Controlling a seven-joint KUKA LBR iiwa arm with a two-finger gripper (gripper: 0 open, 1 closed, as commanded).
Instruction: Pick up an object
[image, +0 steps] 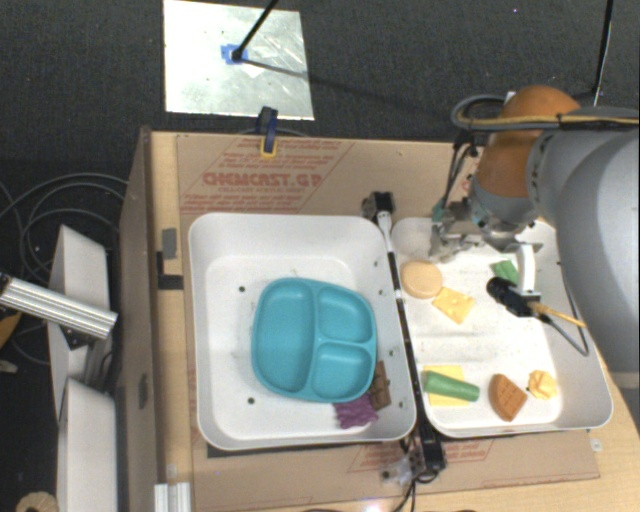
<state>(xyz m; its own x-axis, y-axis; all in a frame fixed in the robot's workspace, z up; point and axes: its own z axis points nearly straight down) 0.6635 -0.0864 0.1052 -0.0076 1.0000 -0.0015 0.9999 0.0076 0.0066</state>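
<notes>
Tool (452, 240) hovering over right bin's (575, 415) far corner, approach step underway; grip state impossible to tell. Round tan piece (421, 280) lying just below tool; next move needing short descent.

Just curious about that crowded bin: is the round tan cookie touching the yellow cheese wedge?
Touching, it seems. The camera view shows the cookie and the cheese wedge edge to edge, with no white bin floor between them.
</notes>
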